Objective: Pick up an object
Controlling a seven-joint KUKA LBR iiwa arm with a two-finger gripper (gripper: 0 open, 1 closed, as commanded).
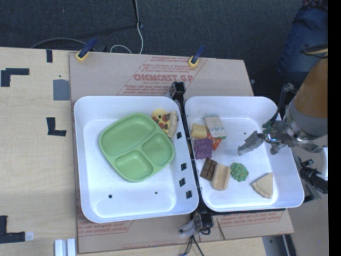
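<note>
A pale wooden counter [32, 159] carries a brown cardboard sheet [160, 71], and on it two shallow white bins sit side by side, their inner rims touching; the left bin [90, 196] holds a green divided plate [137, 147], tilted on the diagonal, with a small yellow and red toy [165, 120] just beside its upper right corner, and bare white floor along the bin's lower edge; the right bin [240, 108] has its things gathered toward its left and lower parts: a patterned block [214, 126], a yellow piece [199, 131], a purple bunch [202, 149], a brown chocolate bar [208, 168], a tan bread piece [220, 177], a green broccoli [239, 172] and a tan wedge [263, 185] near the lower right corner; the arm [309, 97] reaches in from the right over the bin's right rim; the end effector [256, 143] hangs over bare floor in the bin's right half, its fingers slightly parted with nothing between them, apart from the broccoli below and the patterned block to its left.
</note>
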